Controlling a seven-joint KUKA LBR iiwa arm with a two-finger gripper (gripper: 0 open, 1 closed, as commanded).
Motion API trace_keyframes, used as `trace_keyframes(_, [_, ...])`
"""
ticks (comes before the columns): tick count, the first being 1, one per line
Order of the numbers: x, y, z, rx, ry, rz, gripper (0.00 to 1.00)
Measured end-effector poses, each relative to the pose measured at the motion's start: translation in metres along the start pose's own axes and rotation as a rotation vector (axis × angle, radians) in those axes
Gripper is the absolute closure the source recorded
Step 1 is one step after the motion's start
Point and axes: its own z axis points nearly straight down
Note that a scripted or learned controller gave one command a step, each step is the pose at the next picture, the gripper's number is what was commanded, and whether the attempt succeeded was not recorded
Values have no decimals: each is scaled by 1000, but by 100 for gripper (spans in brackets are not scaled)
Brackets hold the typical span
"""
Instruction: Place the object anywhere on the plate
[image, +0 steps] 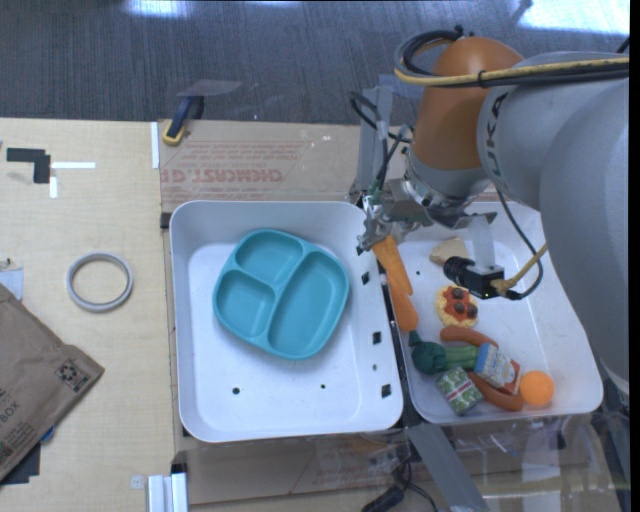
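Note:
A blue three-compartment plate lies in the left white bin, with nothing on it. My gripper hangs over the wall between the two bins, just right of the plate's rim. It is shut on the top end of an orange toy carrot. The carrot slants down and to the right, over the left edge of the right bin. The grey arm and its orange band cover the back of the right bin.
Several toy foods lie in the right bin: a pizza slice, a green vegetable, a sausage, a green box and an orange ball. A tape ring and a cardboard box sit on the bench at left.

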Motion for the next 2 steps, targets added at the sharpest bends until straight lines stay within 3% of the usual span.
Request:
trace_keyframes(1, [0,0,0,0,0,0,0])
trace_keyframes(2, [-1,0,-5,5,-2,-1,100])
